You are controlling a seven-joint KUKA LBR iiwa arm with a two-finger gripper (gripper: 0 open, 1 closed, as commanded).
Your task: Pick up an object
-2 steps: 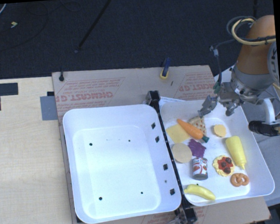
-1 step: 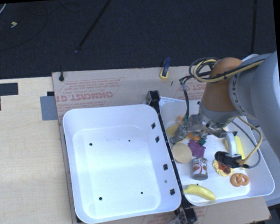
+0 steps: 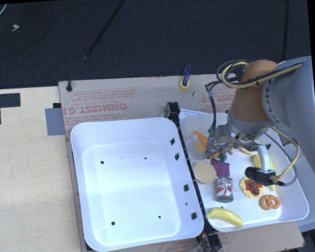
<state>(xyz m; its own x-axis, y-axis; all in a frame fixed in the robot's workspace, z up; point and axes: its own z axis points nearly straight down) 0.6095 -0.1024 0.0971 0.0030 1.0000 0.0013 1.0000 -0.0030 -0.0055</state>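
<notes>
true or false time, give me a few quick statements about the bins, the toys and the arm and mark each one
1. The banana lies in the right bin. True.
2. The soda can sits in the left bin. False: it is in the right bin, near the purple item.
3. The gripper is over the right bin. True.
4. The pretzel lies at the far edge of the bench. False: it lies in the right bin's near right part.
5. The banana is red. False: it is yellow.
</notes>
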